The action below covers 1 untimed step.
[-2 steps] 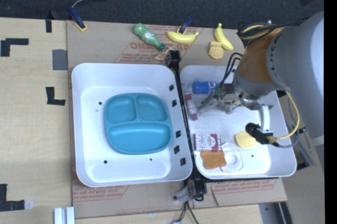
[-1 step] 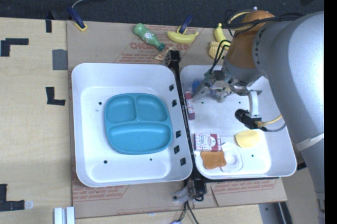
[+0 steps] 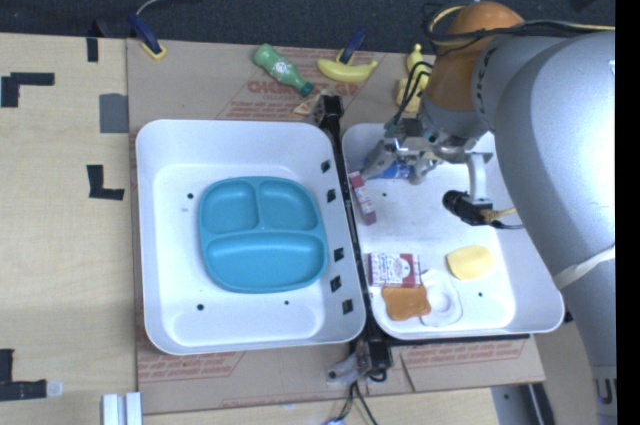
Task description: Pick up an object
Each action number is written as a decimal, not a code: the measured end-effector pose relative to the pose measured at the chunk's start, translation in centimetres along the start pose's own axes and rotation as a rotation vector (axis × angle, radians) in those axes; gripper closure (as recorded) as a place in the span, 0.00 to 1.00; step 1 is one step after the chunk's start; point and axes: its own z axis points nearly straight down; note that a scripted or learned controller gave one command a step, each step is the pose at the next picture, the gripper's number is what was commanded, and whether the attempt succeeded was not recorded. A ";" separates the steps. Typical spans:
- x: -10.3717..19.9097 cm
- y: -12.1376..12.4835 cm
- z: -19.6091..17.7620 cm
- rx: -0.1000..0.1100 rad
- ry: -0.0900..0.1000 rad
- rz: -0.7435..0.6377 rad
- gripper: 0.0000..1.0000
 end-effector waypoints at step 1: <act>0.0 0.0 0.0 0.000 0.000 -0.001 0.00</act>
